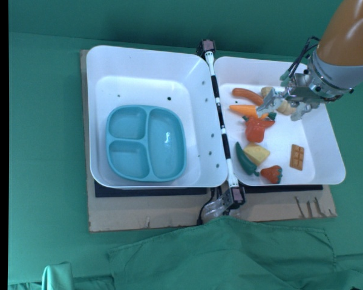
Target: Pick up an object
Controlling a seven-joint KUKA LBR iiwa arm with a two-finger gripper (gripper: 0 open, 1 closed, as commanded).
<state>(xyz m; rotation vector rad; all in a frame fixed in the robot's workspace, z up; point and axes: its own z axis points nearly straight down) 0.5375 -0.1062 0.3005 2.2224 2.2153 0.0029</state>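
Observation:
The right bin (327,153) holds several toy foods. Among them are a red sausage (247,94), an orange carrot (242,109), a red pepper (255,130), a yellow wedge (258,154), a green vegetable (244,161), a strawberry (271,174) and a brown waffle bar (297,157). My gripper (283,106) hangs low over the bin's far middle. It is open, with its fingers standing either side of a beige piece (285,107) that rests on the bin floor. A second beige lump (267,92) lies just left of it.
The left bin (103,65) carries a light blue divided plate (146,142). A black-and-white hinge strip (221,125) runs between the bins. Bare floor shows along the right bin's right side. Green cloth surrounds the cardboard base.

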